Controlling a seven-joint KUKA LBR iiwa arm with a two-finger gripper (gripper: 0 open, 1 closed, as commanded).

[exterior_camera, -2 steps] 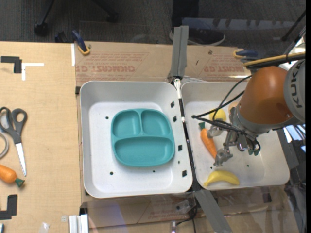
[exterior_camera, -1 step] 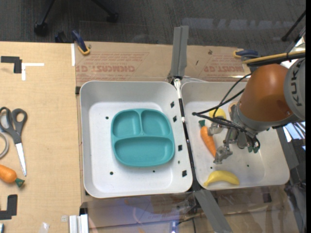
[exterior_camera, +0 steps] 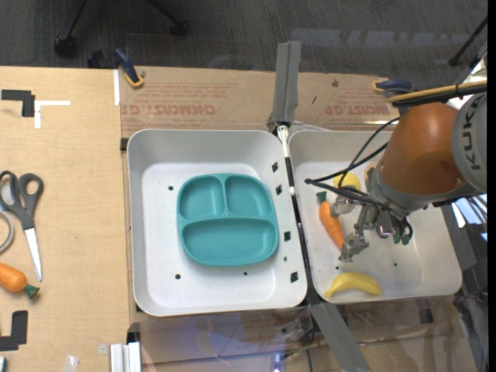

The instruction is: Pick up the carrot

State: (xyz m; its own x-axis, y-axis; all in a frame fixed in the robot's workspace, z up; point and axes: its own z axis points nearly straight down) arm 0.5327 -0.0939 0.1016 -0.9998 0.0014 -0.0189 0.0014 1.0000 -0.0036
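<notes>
Gripper (exterior_camera: pixel 355 246), finger state indeterminate, hangs just beside the carrot (exterior_camera: pixel 332 225) near the right bin's (exterior_camera: pixel 434 281) left wall.

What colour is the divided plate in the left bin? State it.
Teal; the divided plate shows plainly in the camera view, lying in the left bin.

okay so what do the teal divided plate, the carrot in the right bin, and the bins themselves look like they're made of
Plate: likely molded plastic, even teal with a soft sheen and rounded compartment ridges.
Carrot: probably a plastic toy, going by its flat, uniform orange and smooth surface, though it is small in the camera view.
Bins: apparently thin white plastic, glossy, with rounded corners and raised rims.
</notes>
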